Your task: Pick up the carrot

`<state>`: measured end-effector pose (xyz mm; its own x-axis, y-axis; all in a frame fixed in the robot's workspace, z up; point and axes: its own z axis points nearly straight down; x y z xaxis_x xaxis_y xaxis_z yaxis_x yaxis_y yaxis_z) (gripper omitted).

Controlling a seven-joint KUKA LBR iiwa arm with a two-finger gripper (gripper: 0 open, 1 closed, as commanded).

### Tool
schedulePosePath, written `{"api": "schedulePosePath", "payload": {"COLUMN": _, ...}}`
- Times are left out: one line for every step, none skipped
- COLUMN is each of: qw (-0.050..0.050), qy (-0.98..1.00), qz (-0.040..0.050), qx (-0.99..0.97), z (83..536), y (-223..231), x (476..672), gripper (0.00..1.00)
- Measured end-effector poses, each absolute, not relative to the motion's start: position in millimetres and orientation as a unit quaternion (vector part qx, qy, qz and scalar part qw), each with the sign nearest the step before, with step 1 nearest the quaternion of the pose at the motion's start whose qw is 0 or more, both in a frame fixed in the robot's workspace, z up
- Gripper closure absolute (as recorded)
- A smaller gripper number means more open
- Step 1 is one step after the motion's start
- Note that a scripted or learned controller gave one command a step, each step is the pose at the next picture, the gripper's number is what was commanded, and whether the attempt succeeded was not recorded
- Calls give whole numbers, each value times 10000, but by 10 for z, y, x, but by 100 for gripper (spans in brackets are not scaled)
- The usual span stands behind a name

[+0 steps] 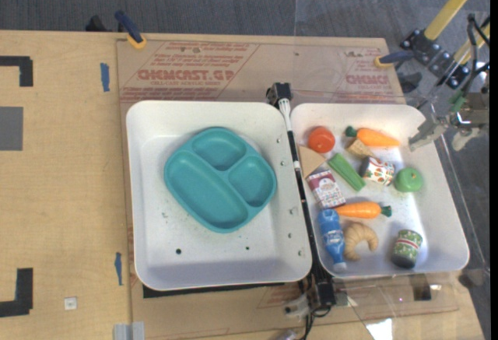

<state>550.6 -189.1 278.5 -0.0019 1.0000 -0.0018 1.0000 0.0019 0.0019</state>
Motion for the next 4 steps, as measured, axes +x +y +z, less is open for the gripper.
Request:
{"api": "schedulePosePath", "payload": {"qw": -51, "qy": 6471, "qz": -26, "qx": 7624, "z": 1468, "y": -1659, "x": 4997, "gripper": 0}}
{"api": "schedulePosePath", "payload": {"qw": 51, "qy": 6643, "qz": 50, "qx": 7475, "z": 896, "y": -1305, "x": 4844, "gripper": 0}}
{"api": "schedulePosePath", "payload": {"qw": 98, "qy": 6634, "qz": 64, "qx": 7482, "z": 1010, "y": -1318, "x": 4866, "gripper": 100}}
{"api": "schedulePosePath", "payload": {"qw": 91, "qy": 7711, "qz": 12, "qx": 6367, "z": 912, "y": -1070, "x": 4837, "gripper": 100}}
